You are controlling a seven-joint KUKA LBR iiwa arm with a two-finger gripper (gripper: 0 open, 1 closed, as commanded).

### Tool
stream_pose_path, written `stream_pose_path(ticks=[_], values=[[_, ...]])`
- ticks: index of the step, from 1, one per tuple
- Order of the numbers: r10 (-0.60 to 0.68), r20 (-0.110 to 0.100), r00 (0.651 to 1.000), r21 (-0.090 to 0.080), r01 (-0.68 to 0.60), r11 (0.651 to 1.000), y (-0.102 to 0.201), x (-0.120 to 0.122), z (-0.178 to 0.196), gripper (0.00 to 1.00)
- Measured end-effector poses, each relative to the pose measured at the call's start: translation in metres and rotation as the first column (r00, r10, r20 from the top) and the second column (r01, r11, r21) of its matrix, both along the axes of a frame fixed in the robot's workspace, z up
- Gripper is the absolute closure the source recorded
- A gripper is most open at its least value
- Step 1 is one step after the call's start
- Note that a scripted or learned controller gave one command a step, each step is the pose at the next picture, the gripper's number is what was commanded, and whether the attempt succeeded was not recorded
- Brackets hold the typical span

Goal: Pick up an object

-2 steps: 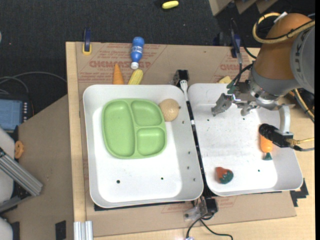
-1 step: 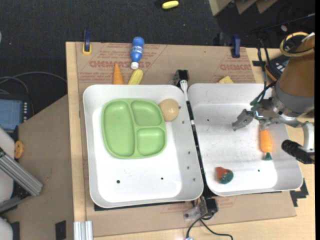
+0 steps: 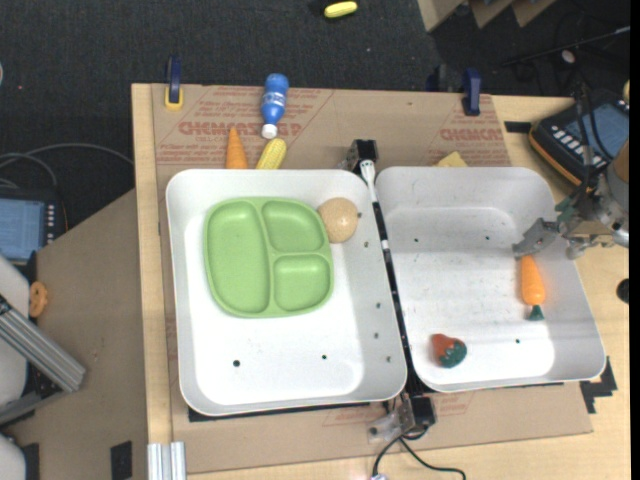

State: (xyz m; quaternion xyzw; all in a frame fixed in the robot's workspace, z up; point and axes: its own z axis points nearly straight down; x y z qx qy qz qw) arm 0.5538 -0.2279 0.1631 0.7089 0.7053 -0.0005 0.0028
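1. Orange is the colour I am after: a toy carrot [image 3: 532, 281] lies in the right bin [image 3: 470, 198], toward that bin's 3 o'clock edge, its green stub pointing to 6 o'clock. It lies flat and loose on the white floor, touching nothing else, so I judge it the easiest object to lift.
2. My gripper [image 3: 556, 230] sits just at the carrot's 12 o'clock, near the bin's right wall, with my wrist coming in from 3 o'clock. I judge that I am placed there to come down on the carrot's upper end.
3. My jaws: I cannot tell from this view whether they stand apart or together; the metal tips blur into the bin rim. Nothing shows between them, so I claim no hold. The carrot looks just beside my tips, and whether there is contact I cannot tell.
4. A small red-and-green toy [image 3: 448, 350] rests toward the same bin's 6 o'clock, well apart from the carrot, a second candidate if this try fails.
5. The left bin [image 3: 260, 368] carries a green divided plate [image 3: 268, 256] at its centre-left, and a tan ball [image 3: 339, 218] touches the plate's 2 o'clock corner. Both are well away from me.
6. Outside the bins, at the left bin's 12 o'clock on the cardboard, lie a small bottle [image 3: 273, 103] with a blue cap, a yellow piece [image 3: 271, 153] and another orange piece [image 3: 235, 150]; out of play, I judge.
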Motion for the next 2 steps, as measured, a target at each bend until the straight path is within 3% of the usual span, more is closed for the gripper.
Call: stream_pose_path(ticks=[1,2], values=[[0.011,-0.007,1.000,0.018,-0.011,1.000,0.011,0.005,-0.081,0.00],[0.009,-0.003,1.000,0.008,-0.009,1.000,0.007,0.005,-0.068,1.00]])
